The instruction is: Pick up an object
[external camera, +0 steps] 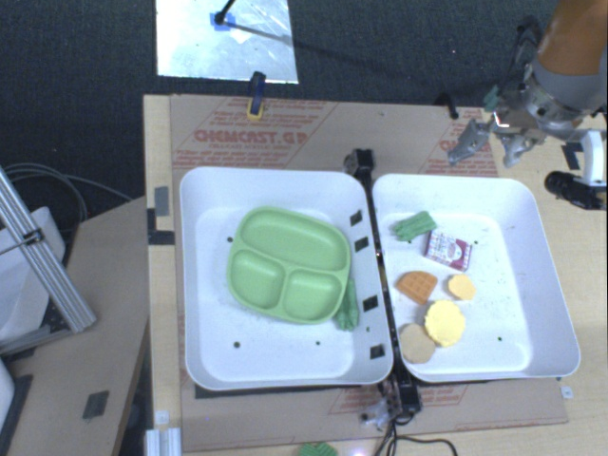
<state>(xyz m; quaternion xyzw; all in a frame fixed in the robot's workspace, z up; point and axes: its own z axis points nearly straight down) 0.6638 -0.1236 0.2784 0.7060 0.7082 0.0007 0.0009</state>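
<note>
My gripper (491, 148) hangs above the far edge of the right bin (541, 245), at the upper right, with its two fingers spread and nothing between them. Below it in that bin lie a green piece (414, 224), a red and white packet (447, 249), an orange waffle-shaped piece (416, 285), a small orange round (462, 287), a yellow piece (445, 323) and a tan round (415, 342). All of them sit toward the bin's left half, apart from the gripper.
The left bin (204, 255) holds a light green divided plate (288, 264) with a small green item (348, 304) at its right edge. A black divider (372, 245) runs between the bins. A shiny sheet (226, 25) lies on the floor beyond the bench.
</note>
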